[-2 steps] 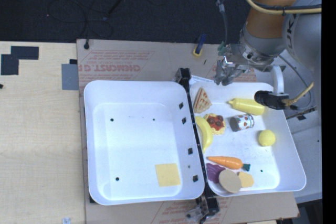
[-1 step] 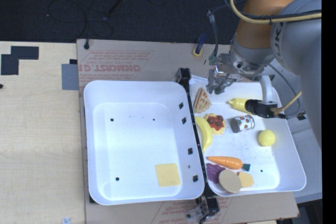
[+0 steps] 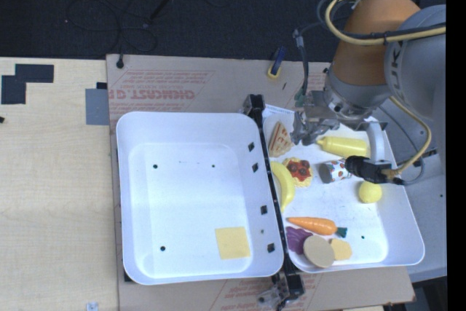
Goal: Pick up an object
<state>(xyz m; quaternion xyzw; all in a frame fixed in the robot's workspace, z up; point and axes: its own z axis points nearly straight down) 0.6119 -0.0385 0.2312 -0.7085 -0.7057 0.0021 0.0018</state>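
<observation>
My gripper point(image 3: 304, 133) hangs over the back of the right bin point(image 3: 408, 229), between a tan sandwich wedge point(image 3: 279, 138) on its left and a yellow mustard bottle point(image 3: 342, 146) on its right. Just in front of it lies a small red-topped pizza piece point(image 3: 298, 170). A banana point(image 3: 285, 186) rests along the bin's left wall. Further forward lie a lemon point(image 3: 370, 192), a carrot point(image 3: 312, 225), a purple eggplant point(image 3: 295, 238), a round beige disc point(image 3: 318, 251) and a small red-and-white item point(image 3: 333, 171). I see nothing held by the gripper.
The left bin point(image 3: 138, 156) holds one yellow cheese slice point(image 3: 233, 242) near its front right corner. A black divider point(image 3: 263, 178) joins the two bins. The arm's orange band point(image 3: 375, 18) and cables rise over the right bin's back edge.
</observation>
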